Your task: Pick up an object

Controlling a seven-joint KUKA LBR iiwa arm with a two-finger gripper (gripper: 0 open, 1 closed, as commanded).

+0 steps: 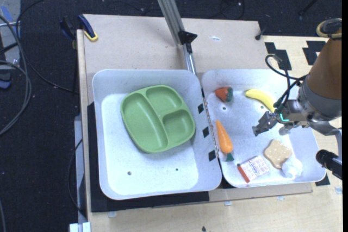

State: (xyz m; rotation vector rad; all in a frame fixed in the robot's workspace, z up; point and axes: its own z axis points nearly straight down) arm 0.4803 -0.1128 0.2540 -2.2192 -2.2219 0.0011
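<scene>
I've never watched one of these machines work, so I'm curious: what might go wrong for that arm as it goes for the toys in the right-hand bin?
The pincer hangs over bare floor between the banana, carrot and toast, so it might close on nothing. The toast, white lump and small red-and-white box crowd one corner; a grab there could nudge a neighbour or jam against the bin wall.

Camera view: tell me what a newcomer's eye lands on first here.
The big green divided plastic plate lying in the left white bin stands out first. Next come the bright toys in the right white bin: a yellow banana near the far side and an orange carrot along its left wall. The grey arm's gripper hovers between them.
</scene>
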